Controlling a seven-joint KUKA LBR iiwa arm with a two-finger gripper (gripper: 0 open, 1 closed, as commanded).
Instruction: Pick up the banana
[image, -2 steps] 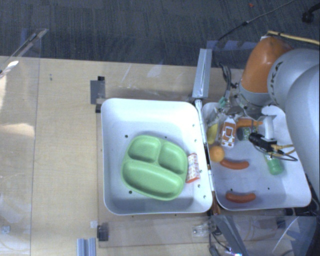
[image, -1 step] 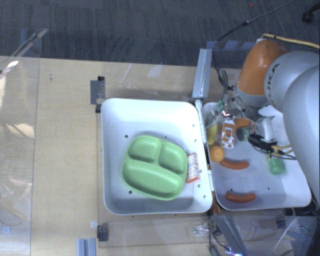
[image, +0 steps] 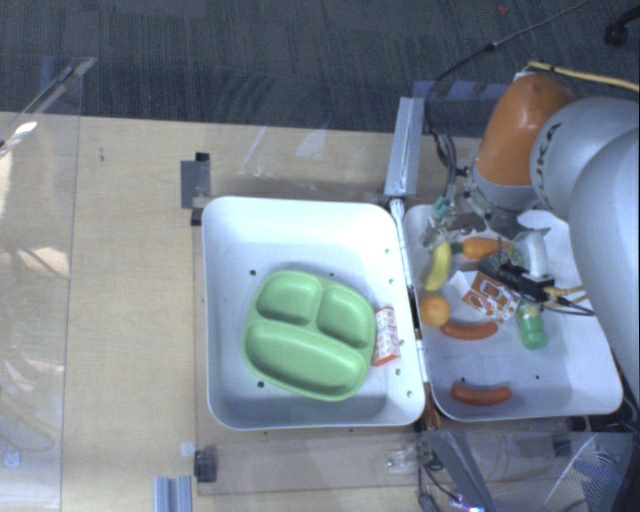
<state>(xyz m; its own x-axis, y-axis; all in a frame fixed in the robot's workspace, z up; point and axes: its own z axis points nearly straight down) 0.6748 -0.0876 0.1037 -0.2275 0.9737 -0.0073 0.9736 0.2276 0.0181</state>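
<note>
The banana (image: 438, 266) is lying in the right bin (image: 590, 385) (near its left wall), long axis running up-down, just below the gripper (image: 445, 222); finger state unclear.

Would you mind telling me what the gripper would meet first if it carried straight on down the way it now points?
Probably the banana: the gripper hangs just above its upper end in the right bin. Depth is hard to judge from this slant.
</note>
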